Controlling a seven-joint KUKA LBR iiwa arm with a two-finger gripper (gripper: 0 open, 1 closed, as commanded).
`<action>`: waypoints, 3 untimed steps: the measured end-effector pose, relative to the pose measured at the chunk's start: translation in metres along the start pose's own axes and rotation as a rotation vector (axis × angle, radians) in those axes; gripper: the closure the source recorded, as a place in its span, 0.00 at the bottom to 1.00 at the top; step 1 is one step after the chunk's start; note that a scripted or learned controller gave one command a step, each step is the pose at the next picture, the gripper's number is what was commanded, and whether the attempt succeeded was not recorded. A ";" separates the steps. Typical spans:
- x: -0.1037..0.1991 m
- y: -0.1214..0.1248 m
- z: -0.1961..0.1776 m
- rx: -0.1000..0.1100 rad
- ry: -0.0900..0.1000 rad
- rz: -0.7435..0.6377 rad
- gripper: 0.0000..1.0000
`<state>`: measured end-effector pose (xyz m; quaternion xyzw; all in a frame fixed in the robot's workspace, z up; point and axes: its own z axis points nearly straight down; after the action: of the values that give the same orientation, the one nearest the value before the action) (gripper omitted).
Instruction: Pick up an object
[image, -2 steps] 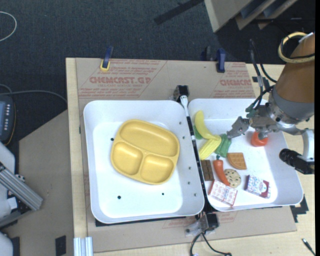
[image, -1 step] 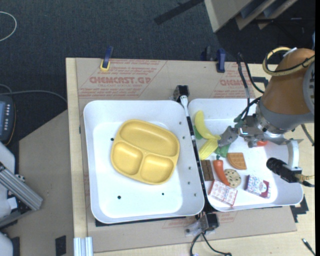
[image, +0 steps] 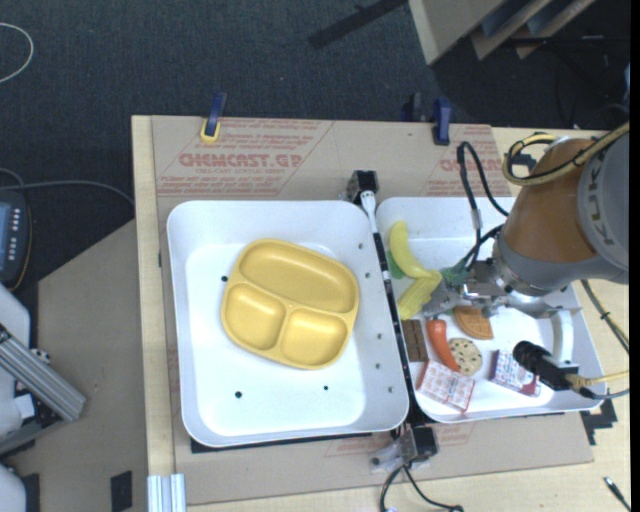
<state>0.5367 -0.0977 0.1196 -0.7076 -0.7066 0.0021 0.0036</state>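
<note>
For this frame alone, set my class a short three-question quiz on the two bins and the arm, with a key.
1. True or false: the yellow three-compartment plastic tray lies in the left white bin.
2. Which bin is the grey two-finger gripper over? A left, B right.
3. Fill in: the round speckled cookie lies beside an orange ____.

Key: 1 true; 2 B, over the right white bin; 3 carrot.

glossy yellow plastic tray (image: 290, 303) in smooth white plastic bin (image: 200, 300)
</note>
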 end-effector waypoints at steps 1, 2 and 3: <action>-0.001 0.002 0.033 -0.011 -0.006 0.000 0.00; -0.004 0.005 0.018 -0.024 -0.011 0.003 1.00; -0.009 0.002 -0.026 -0.013 -0.004 0.000 1.00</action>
<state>0.5393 -0.1069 0.1459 -0.7076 -0.7066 -0.0012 -0.0025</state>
